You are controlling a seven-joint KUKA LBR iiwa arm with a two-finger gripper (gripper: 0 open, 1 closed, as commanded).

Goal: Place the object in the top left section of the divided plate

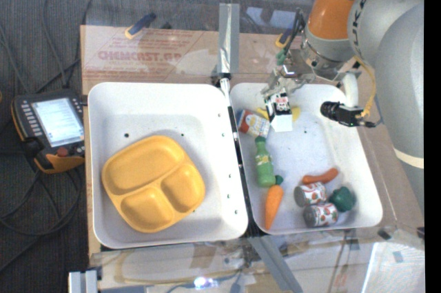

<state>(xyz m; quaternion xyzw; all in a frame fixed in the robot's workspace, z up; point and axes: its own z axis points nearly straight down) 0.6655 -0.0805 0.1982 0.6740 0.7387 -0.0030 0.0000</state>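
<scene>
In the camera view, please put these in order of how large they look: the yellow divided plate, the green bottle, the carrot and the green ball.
1. Yellow divided plate, by far the largest.
2. Green bottle and carrot: they look about alike, so I do not rank them.
3. Green ball, the smallest.

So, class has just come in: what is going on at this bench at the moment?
A grey robot arm with an orange band reaches in from the right, its claw low over the far end of the right white bin, at a small white carton. A green bottle, orange carrot and two cans lie there too. The yellow divided plate waits in the left white bin.
</scene>
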